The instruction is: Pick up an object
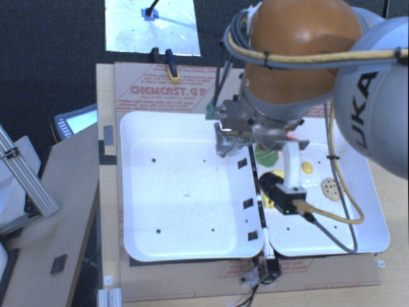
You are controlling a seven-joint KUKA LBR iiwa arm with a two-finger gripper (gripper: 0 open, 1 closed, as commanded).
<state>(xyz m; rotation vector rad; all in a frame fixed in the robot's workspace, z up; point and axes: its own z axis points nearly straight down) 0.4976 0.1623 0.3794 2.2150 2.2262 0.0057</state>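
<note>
**Claw low over the bin divider**

Claw (pixel 255 147) sits at the far end of the divider btwn the two bins, arm body blocking it; can't tell its opening or any hold. In right bin (pixel 358 235): green item (pixel 267 157) just under the claw, yellow piece (pixel 307 168), tan cookie-like disc (pixel 330 188) nr right edge.

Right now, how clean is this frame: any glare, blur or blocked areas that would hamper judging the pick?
Camera view: even lighting, soft overall focus. The left bin is bright white, nearly washed out. The arm looms large, slightly blurred, hiding much of the right bin and the gripper. The foil sheet up top reflects light in patches.
</note>
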